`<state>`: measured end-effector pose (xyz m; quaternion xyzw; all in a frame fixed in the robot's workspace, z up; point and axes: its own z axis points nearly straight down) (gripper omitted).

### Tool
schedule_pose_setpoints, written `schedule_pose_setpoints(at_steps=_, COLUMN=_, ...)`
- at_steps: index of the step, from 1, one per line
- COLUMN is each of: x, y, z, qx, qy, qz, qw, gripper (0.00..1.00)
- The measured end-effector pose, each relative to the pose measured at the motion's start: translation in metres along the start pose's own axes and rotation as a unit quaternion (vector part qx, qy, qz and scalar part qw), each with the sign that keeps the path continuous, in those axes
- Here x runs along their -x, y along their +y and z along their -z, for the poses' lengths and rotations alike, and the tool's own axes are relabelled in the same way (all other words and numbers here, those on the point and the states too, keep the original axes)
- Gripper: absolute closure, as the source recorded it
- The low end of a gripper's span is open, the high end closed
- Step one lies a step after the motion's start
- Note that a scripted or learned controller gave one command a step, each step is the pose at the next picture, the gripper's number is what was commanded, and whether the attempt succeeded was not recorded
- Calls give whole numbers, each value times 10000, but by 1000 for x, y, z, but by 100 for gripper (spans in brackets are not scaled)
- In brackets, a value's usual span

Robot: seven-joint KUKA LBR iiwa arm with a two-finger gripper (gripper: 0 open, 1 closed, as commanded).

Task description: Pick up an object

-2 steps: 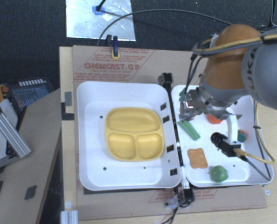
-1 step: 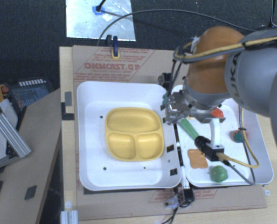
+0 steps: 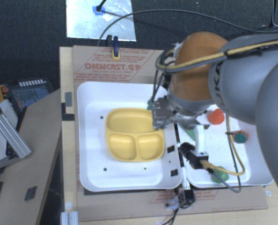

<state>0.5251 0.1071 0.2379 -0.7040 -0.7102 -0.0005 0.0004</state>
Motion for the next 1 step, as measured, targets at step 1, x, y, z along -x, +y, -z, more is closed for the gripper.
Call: schedule_pose_setpoints(at_steps=1, x=2, y=0, z=0, qx=3, qy=-4, qz=-22, qw=10000, gripper=0)
